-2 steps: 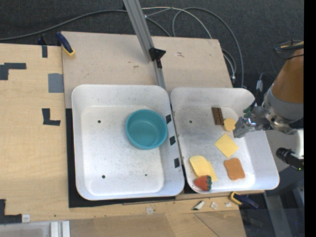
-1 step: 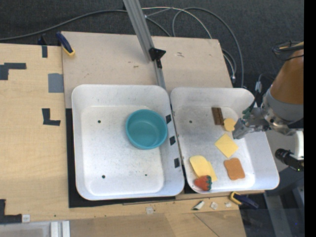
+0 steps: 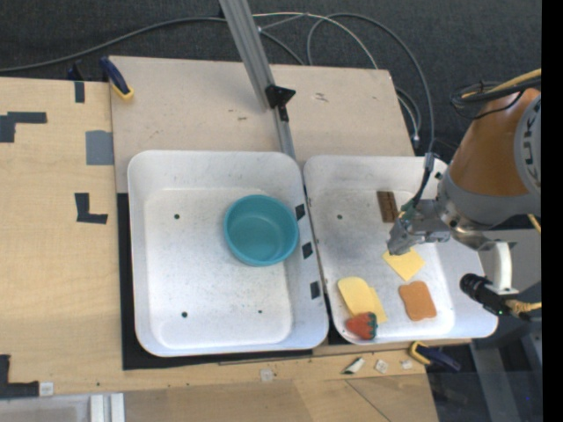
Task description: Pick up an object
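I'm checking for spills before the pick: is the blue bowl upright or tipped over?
Upright. The blue bowl sits in the left bin with its round opening facing up, rim fully visible, and nothing visible inside it.

camera view: fixed overhead | slanted down | both bins [image 3: 141, 236] framed | arm [image 3: 493, 161] enters right

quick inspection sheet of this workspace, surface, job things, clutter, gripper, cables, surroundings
surface: wooden bench bearing left bin and right bin, side by side
job's things: teal bowl in left bin; in right bin a yellow slice, yellow piece, orange piece, red item, brown block
clutter: tape marks on the bench
grippers: gripper above the yellow slice; grasp cannot be judged
cables: loops behind the bins
surroundings: slanted metal pole, dark floor
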You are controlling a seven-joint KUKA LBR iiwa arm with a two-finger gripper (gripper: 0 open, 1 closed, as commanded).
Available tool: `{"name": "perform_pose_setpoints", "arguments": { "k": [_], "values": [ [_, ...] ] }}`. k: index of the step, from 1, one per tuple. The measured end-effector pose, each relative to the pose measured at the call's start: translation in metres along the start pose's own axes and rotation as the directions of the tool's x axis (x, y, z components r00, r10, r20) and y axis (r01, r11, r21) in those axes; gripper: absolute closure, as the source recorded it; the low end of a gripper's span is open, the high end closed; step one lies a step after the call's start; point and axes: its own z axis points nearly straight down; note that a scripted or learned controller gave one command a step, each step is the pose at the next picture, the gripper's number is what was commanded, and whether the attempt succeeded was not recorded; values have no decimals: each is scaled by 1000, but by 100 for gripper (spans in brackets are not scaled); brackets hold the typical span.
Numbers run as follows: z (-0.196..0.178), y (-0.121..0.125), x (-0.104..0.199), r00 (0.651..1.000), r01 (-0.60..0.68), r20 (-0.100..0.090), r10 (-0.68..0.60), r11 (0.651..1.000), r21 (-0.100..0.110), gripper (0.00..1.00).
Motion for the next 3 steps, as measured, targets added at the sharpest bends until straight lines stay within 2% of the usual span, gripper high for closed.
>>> {"name": "perform_pose_setpoints", "arguments": {
  "k": [2, 3],
  "values": [
    [0, -20, 118, 1000, 3, -1, -3, 1000, 1, 100],
    [-4, -19, 174, 1000, 3, 0, -3, 1000, 0, 100]
  ]
}}
